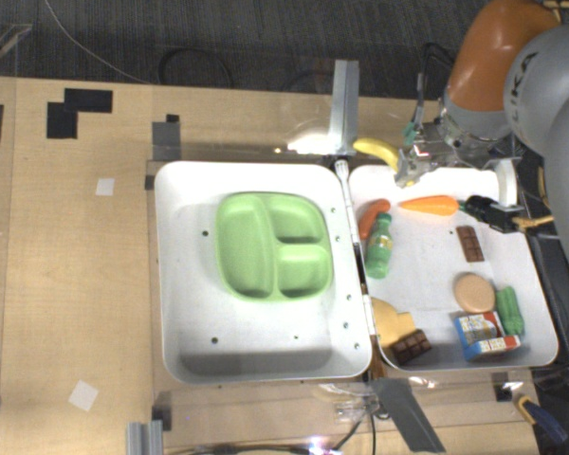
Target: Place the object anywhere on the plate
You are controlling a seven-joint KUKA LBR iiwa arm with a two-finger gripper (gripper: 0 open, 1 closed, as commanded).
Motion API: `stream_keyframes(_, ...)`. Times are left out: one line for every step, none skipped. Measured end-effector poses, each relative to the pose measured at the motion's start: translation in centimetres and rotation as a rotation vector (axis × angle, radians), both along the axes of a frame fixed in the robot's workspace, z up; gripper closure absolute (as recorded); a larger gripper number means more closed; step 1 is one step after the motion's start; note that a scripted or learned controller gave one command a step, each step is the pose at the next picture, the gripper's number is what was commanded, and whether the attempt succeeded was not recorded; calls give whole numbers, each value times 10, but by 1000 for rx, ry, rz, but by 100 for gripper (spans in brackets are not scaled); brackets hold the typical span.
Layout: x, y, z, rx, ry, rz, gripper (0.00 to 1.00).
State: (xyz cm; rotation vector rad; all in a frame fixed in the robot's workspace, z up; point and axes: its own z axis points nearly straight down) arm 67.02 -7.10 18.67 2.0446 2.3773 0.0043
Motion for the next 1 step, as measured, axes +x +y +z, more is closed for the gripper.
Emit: stream_keyframes(-88,58,-2,5,3,-261,100)
